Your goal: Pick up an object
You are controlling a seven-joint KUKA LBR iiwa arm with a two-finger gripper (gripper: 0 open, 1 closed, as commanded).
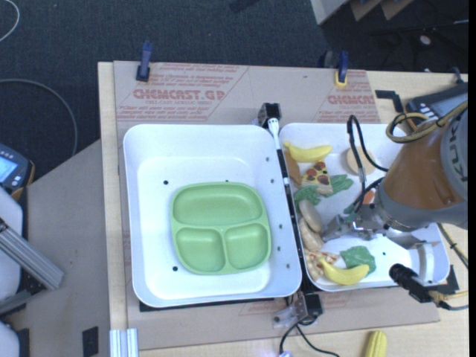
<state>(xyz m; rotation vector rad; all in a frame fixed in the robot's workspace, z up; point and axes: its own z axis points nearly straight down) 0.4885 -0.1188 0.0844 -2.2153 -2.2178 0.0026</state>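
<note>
**Arm low over the right bin, nothing lifted yet**

Here the arm (pixel 428 177) reached into the right bin (pixel 439 262), beside the left bin (pixel 141 199) and its green tray (pixel 219 225). The gripper (pixel 355 225) sat low among toy food; its state I could not tell. This looked like the approach. Nearest lay a green leaf (pixel 358 256) and banana (pixel 343 274); next it would need to close squarely on one.
</note>
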